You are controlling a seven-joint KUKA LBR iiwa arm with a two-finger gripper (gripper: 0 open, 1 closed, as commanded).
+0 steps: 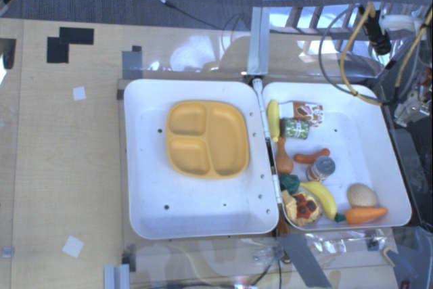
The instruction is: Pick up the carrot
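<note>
Bench (61, 166) carries two white bins: the left bin (142, 213) holds a yellow divided plate (206, 139), the right bin (365, 145) a clutter of toy food. I judge the pick not yet begun; the carrot (365, 215) lies untouched in the right bin's near right corner, just beside a beige potato (362, 195) and a banana (322, 196). It is orange, tapered, with a green stub at its left end; I cannot tell the end effector's state.

Carrot (365, 214) in right bin (379, 145) near corner; yellow tray (206, 139) in left bin (149, 199).

Arm (413, 88) cut off at right edge, carton (308, 112) label too small to read (blurred), banana (321, 197) partly overlapping snack pack (302, 207)
</note>
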